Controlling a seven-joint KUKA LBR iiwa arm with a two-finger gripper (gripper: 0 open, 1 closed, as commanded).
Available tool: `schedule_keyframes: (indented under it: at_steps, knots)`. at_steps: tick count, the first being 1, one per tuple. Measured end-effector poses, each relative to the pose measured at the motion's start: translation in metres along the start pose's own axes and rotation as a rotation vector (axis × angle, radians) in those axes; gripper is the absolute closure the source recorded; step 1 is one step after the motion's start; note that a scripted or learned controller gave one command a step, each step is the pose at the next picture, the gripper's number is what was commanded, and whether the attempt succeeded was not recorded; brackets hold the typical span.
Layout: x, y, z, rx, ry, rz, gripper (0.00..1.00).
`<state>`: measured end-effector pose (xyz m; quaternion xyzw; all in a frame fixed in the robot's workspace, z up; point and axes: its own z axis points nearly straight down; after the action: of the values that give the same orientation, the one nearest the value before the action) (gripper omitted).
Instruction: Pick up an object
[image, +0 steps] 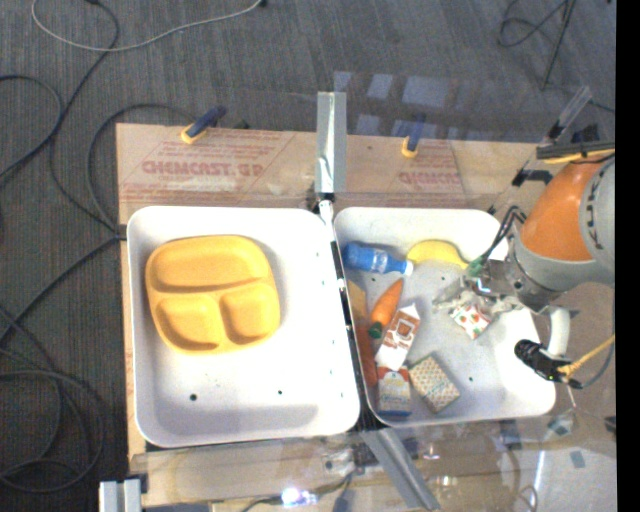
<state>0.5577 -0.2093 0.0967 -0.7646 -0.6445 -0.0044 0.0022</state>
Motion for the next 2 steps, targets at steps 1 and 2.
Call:
schedule_keyframes:
  at_steps: [1, 2]
  knots:
    - [-0.004, 0.0, -0.009, -0.001, -0.005, 0.003, 1.0]
    - [0.087, -0.046, -0.128, 0.005, -0.009, -0.034, 1.0]
